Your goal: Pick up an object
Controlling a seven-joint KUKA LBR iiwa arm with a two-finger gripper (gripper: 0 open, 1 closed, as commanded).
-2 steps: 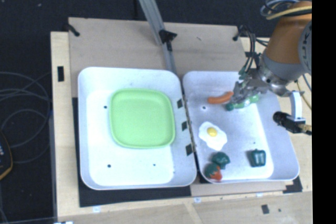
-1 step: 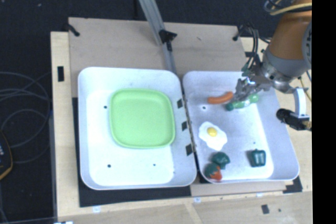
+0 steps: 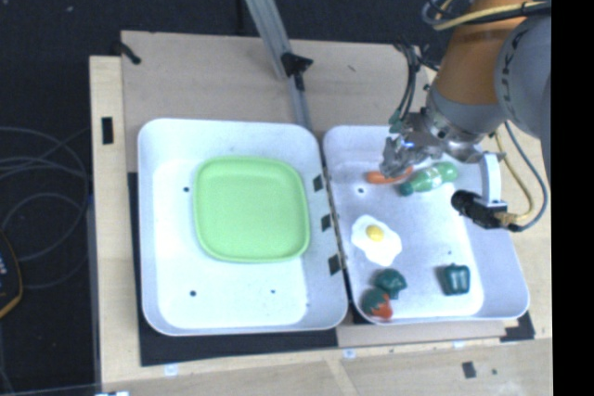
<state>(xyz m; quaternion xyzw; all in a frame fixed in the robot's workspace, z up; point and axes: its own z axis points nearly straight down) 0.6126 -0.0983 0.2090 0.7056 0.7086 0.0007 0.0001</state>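
Fingers [image 3: 401,160] sit low in the right bin, their state beyond what I can tell.
From left I see a green plate [image 3: 251,208] in the left bin [image 3: 167,153]; rightward, a fried egg [image 3: 376,239], an orange piece [image 3: 379,177] and a green vegetable [image 3: 429,180] touching the fingers, a green pepper [image 3: 454,278].
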